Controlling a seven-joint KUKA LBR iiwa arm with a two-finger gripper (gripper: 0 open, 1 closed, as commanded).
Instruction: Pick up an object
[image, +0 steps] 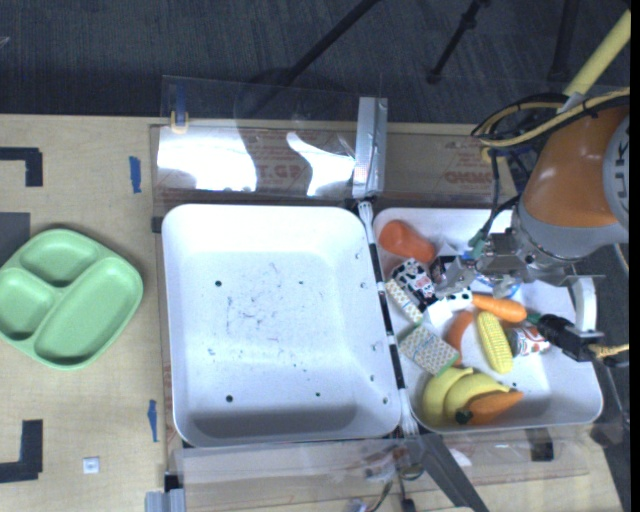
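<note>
Scanning left to right: green three-compartment plate (66, 297), smooth plastic, sits on the wooden bench (90, 160) well apart from the bins. Left bin (275, 320) is shallow white plastic with rounded corners, floor scuffed with faint marks, plenty of open room wall to wall. Clear glossy panel (260, 150) stands behind its far edge.

Right bin (585, 400) is crowded; clutter packs the left and middle, with some bare floor along the near-right corner. Orange rounded piece (405, 238) lies near the far-left corner. Black-and-white patterned item (412, 276) is just below it, by the shared wall. Speckled flat pad (428, 348) lies tilted near the divider. Carrot (500, 308) has its long axis roughly left-right, thin end pointing right. Corn cob (493, 340) runs near-far, bumpy yellow, touching the carrot. Bananas (448, 392) curve along the near wall.

Gripper (490, 262) hangs over the bin's far middle, just above the carrot; cannot tell its state.
</note>
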